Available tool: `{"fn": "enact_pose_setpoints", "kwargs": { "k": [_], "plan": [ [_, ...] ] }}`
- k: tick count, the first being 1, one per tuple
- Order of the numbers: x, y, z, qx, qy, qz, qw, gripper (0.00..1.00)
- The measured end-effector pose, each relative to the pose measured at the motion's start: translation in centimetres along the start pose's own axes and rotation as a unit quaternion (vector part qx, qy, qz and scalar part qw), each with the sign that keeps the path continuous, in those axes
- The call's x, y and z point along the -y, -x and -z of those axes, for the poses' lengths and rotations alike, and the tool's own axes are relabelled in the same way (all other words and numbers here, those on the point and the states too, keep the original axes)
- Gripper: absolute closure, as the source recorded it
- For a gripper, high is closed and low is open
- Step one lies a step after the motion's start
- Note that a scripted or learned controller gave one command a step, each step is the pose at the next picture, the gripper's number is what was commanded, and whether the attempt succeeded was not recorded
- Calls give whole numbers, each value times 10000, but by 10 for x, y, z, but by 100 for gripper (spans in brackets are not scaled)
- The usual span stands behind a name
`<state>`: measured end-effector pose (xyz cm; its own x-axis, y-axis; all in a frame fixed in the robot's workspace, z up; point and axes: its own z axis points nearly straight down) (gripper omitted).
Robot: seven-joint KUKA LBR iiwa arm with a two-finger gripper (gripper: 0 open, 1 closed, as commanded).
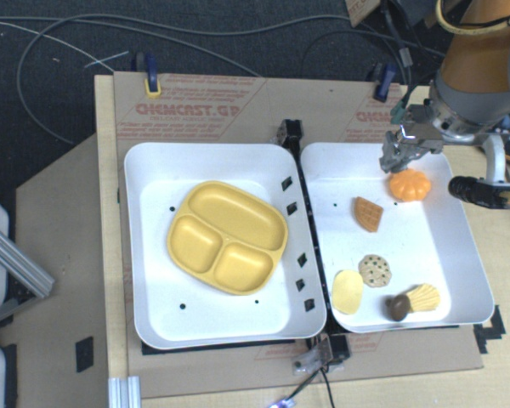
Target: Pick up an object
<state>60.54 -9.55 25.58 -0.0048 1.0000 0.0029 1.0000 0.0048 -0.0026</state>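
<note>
The gripper (397,157) hangs at the upper right of the frame, right above the small orange pumpkin (409,185) at the top of the right bin (467,236); whether it's spread or closed I cannot tell. Nothing sits in it, and the pumpkin rests on the bin floor.

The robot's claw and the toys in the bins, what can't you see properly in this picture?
- Gripper: its fingers are small and dark in the camera view, so open or shut cannot be told, nor whether it touches the orange toy.
- Arm: cut off by the top and right edges.
- Brown piece beside the shell: too small to name.
- Yellow tray: hides the left bin's floor beneath.
</note>
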Motion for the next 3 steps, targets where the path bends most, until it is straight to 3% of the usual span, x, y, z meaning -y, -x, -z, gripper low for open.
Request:
{"fn": "enact_pose_setpoints", "kwargs": {
  "k": [3],
  "plan": [
    [32, -162, -27, -2, -7, 7, 10000, 100]
  ]
}}
